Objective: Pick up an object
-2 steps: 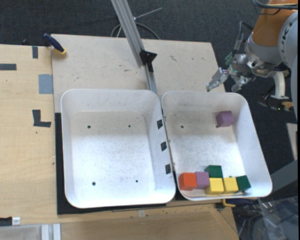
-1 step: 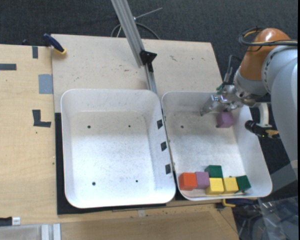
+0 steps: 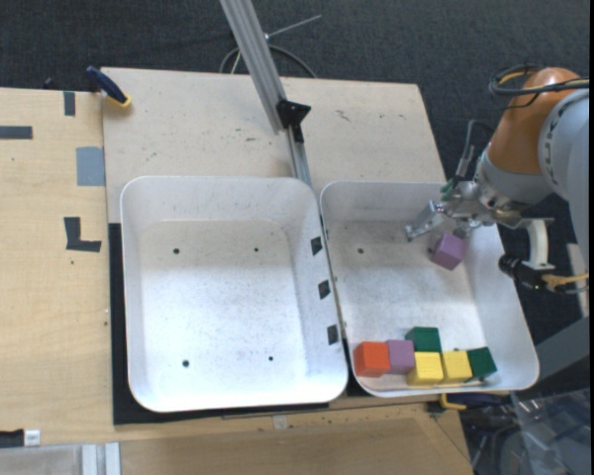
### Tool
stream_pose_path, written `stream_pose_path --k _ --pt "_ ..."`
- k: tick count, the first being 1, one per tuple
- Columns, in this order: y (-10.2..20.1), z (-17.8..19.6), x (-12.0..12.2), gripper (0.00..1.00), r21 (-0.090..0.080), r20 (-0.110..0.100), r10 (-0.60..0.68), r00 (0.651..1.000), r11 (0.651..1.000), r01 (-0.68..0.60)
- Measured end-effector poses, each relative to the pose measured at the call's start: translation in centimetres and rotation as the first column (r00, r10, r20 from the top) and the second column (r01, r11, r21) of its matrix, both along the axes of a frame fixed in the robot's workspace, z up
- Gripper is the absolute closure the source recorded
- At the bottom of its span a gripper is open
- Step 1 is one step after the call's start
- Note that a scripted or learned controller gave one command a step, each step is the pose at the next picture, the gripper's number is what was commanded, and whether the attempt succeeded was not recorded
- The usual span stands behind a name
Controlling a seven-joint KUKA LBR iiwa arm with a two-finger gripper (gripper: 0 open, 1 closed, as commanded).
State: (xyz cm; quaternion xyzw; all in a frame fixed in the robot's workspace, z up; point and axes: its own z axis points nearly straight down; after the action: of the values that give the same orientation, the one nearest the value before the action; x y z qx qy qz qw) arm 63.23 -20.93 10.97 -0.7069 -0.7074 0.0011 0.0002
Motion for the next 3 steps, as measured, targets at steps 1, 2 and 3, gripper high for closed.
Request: stream_pose_path --k 1,2,3 --pt "0.0 -1.8 -1.3 0.0 -0.001 0.001 0.001 1.0 1.0 -0.001" --pt "0.0 -1.8 -1.1 0.0 0.001 0.001 0.001 1.0 1.0 -0.001" --pt "0.0 -1.8 -2.4 0.0 0.0 0.0 0.001 1.0 1.0 -0.001"
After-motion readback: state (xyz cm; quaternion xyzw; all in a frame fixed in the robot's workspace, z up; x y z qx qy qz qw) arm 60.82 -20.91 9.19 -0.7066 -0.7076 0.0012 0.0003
